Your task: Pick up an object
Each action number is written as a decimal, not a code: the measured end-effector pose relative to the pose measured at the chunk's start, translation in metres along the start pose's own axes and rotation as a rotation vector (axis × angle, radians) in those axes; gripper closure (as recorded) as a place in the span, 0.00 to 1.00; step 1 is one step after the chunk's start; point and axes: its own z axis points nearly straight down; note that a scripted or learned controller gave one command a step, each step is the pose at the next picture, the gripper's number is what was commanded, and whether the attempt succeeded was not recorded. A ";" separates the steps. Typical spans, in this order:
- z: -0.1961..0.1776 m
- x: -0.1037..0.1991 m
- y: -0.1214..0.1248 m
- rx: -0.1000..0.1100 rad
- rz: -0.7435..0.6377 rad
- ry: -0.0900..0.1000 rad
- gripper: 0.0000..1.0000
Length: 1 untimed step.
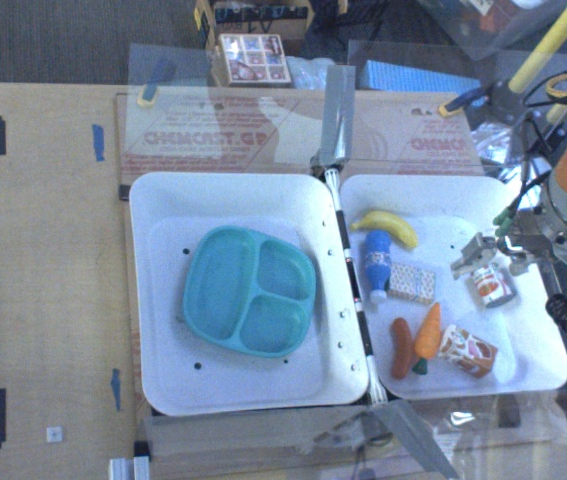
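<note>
Objects for picking all lie in the right bin (553, 363), and we go through the scene from left to right to choose well. In the left bin (153, 218) we see a teal divided plate (250, 291), lying flat and wide; we judge it a poor target for two fingers, because it offers no narrow edge from above.

In the right bin, close to the divider, a yellow banana (387, 226) lies above a small blue bottle (377, 265), which touches or almost touches a flat speckled packet (412, 283). Lower, a brown sausage (401, 347) and an orange carrot (427, 332) lie side by side, very close. A small printed carton (466, 352) is just to the right of the carrot. Further right, a small red-and-white can (490, 286) rests just beside the gripper (480, 255).

The gripper is low in the right bin, and we cannot tell if its fingers are spread or closed; we see nothing clearly between them, so we do not say it holds anything.

We think the can is the nearest candidate. To do the step well, we should center the gripper over it, descend straight, and close across its narrow side. A risk is that the can rolls or slides toward the bin wall. The carrot and the sausage are crowded, so there we could pinch two things together.
</note>
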 end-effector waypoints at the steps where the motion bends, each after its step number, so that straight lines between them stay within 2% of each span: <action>1: 0.124 -0.073 0.018 0.007 0.262 0.013 0.00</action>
